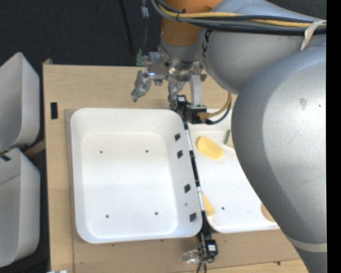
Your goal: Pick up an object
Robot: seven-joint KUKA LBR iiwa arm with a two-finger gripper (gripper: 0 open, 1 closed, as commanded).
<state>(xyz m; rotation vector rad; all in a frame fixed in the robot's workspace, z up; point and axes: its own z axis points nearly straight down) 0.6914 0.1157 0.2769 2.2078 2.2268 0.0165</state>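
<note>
Over on the left, the left bin point(128, 175) sits bare, so nothing for us there. Moving right, our gripper point(159, 84) hangs above the bench beyond that bin's far rim, and it carries nothing; how it's set, we cannot tell. Further right, in the right bin point(227, 209), a yellow object point(210, 148) lies near the far-left corner, with a second yellow piece point(208, 207) by the left wall. We reckon we should swing across, centre over the first, then descend straight.
</note>
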